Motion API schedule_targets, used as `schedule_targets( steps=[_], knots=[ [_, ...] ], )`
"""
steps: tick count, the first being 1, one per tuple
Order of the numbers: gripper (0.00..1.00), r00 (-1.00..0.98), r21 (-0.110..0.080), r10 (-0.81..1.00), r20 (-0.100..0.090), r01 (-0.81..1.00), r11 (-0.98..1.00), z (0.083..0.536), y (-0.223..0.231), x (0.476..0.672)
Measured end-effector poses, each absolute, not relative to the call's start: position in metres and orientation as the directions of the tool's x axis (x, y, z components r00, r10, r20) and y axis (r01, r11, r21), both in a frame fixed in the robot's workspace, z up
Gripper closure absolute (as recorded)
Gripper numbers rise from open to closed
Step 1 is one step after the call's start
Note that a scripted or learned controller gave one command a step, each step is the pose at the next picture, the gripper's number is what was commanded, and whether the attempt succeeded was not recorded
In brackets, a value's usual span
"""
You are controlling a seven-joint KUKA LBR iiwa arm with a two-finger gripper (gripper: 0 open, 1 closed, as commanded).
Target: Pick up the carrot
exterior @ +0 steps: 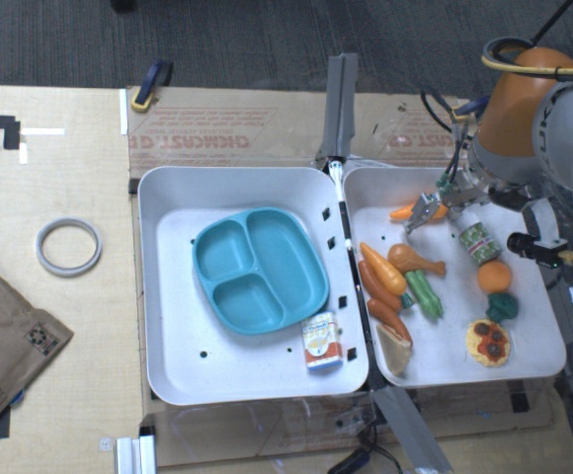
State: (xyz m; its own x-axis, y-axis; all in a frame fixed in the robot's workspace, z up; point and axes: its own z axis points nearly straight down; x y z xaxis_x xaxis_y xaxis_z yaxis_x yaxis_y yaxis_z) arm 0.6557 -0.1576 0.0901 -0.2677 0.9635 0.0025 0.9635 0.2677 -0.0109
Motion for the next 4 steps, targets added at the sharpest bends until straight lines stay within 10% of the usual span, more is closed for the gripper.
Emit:
schedule_targets(
  steps=[1,2,3,4],
  knots=[
    [1.0,-0.266,-0.005,0.964,-0.001,0.964,0.266,0.1,-0.158,0.657],
    [0.0,-0.266,-0.008,0.964,0.001,0.964,0.266,0.1,-0.158,0.656],
    [1.0,-0.265,-0.002,0.964,-0.003,0.964,0.265,0.111,-0.159,0.658],
    [0.0,-0.265,-0.002,0.964,-0.003,0.964,0.265,0.111,-0.159,0.658]
  ],
)
